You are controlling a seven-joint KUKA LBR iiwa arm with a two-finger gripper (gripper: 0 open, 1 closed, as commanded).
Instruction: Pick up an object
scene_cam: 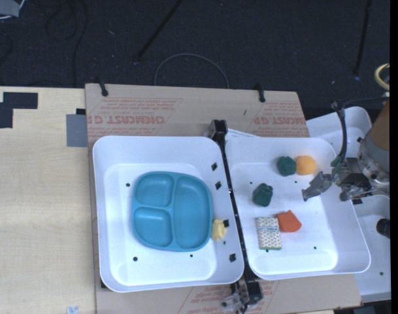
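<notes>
I can read one thing for certain: red print on the cardboard sheet (185, 110) under the two bins. It runs upside down from my viewpoint, and the largest word looks like "CHEMCAST", with "G.D" further along the same edge, near the right clip. More red print shows on the cardboard's near edge below the bins, too small for me to make out. The small packet (268, 233) in the right bin (346, 254) carries a printed pattern, not legible.

I see my arm (381, 136) entering from three o'clock, gripper (324, 183) low, pointing toward nine o'clock.
</notes>
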